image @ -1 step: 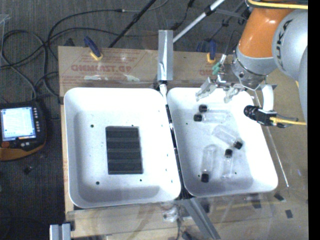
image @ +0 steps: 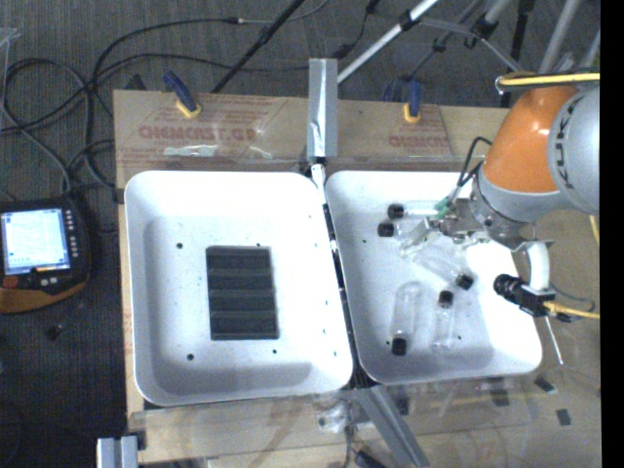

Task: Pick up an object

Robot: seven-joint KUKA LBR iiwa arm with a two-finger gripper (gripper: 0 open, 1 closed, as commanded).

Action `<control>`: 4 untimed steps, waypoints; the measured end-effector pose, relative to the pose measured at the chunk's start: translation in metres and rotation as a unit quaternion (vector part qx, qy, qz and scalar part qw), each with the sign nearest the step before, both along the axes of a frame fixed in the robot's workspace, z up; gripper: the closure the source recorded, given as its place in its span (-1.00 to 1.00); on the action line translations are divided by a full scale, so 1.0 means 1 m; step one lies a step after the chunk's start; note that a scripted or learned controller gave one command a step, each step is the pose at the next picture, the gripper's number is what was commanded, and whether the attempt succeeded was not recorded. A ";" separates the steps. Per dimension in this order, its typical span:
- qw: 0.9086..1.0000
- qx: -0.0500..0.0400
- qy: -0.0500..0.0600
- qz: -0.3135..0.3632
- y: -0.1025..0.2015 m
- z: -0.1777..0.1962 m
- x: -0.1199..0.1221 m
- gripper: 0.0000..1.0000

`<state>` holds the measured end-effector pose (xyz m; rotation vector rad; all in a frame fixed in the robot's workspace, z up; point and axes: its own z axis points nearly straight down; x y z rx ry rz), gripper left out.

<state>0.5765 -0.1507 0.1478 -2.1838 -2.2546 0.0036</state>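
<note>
Claw in right bin, clear vials just below

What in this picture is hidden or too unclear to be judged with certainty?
- Pincer: in the camera view it sits among clear vials, too small and blurred to read its state or whether it grips anything.
- Clear vials in the right bin: the transparent bodies fade into the white floor, so their count is uncertain; the black caps show best.
- Arm: cut off by the right edge.
- Pendant screen: text too small.
</note>
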 end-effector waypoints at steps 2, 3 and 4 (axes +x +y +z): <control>0.999 -0.001 -0.005 0.038 0.008 -0.059 0.071 -1.00; 0.999 -0.002 -0.006 0.039 0.008 -0.048 0.072 1.00; 0.999 -0.001 -0.002 0.038 0.042 0.062 0.091 1.00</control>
